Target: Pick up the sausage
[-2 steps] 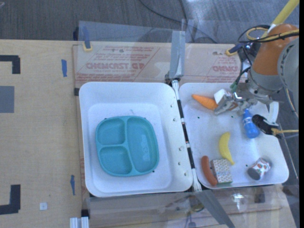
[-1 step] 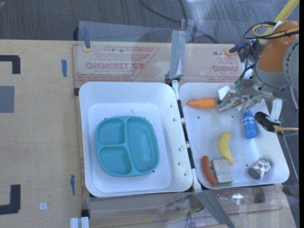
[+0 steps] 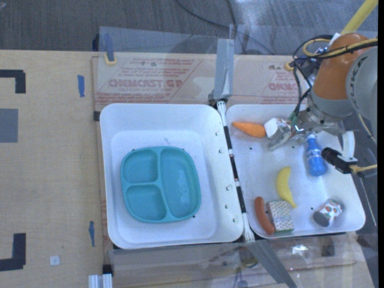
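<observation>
Sausage (image 3: 263, 215): short, reddish-brown, lying just left of the patterned block (image 3: 281, 215). Gripper (image 3: 282, 135) well above the block; finger state cannot be told.

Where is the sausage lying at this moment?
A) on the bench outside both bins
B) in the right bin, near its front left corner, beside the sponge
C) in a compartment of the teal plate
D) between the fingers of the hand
B: the sausage lies in the right bin near its front left corner, next to the sponge.
</observation>
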You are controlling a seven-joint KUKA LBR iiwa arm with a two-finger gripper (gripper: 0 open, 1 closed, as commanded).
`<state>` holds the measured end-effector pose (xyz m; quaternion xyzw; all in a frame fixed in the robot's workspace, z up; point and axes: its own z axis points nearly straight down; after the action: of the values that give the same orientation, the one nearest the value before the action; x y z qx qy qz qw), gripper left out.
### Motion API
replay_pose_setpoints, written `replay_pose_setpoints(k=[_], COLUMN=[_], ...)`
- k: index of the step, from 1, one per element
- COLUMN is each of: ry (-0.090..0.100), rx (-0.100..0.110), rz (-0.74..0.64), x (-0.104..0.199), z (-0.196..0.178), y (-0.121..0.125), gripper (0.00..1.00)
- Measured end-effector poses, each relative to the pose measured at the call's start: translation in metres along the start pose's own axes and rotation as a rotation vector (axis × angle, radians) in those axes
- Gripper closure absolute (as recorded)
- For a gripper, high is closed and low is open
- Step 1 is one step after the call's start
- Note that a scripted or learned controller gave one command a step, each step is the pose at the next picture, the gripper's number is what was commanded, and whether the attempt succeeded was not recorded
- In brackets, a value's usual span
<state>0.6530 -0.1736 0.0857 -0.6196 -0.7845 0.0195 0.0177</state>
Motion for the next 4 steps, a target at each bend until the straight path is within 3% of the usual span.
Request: replay_pose_setpoints(k=[1,2,3,4], ry=[-0.013,0.02,0.005,0.009], rx=[-0.058,0.018,0.013,0.004], rz=[-0.228,-0.138,-0.064,0.063], x=[0.052,0.042,0.051,0.054], z=[0.0,-0.001,-0.001,-0.001], y=[-0.039,0.008,0.011,0.014], gripper=[0.0,0.0,0.0,0.0])
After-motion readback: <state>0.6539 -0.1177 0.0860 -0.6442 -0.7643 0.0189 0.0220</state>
